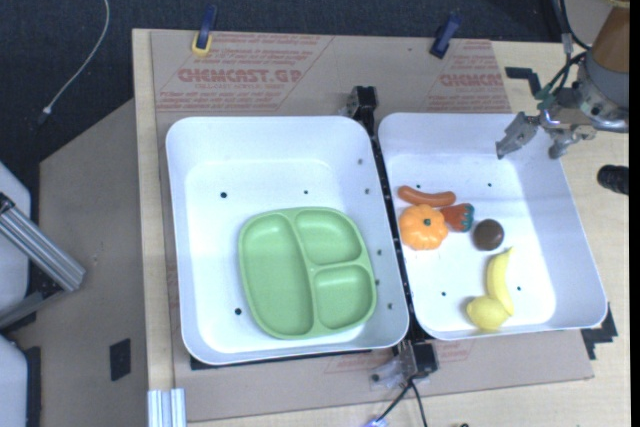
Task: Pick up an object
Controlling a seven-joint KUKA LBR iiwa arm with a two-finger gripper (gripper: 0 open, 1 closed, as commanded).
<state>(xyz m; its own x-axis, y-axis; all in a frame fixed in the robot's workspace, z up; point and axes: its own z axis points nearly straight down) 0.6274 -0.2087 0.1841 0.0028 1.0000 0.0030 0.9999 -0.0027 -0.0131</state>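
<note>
The right bin (560, 215) holds an orange pumpkin (424, 228), an orange sausage-shaped piece (427, 197), a small red and green piece (460, 217), a brown ball (488, 234), a banana (500, 280) and a lemon (487, 313). My gripper (532, 143) hangs over the bin's far right corner, above and to the right of the toys. It is open, with its two fingers spread and nothing between them.
The left bin (200, 165) holds a green divided plate (305, 270) in its near half. A black clamp (364, 101) sits at the far end of the seam between the bins. Cables and equipment crowd the far right of the bench.
</note>
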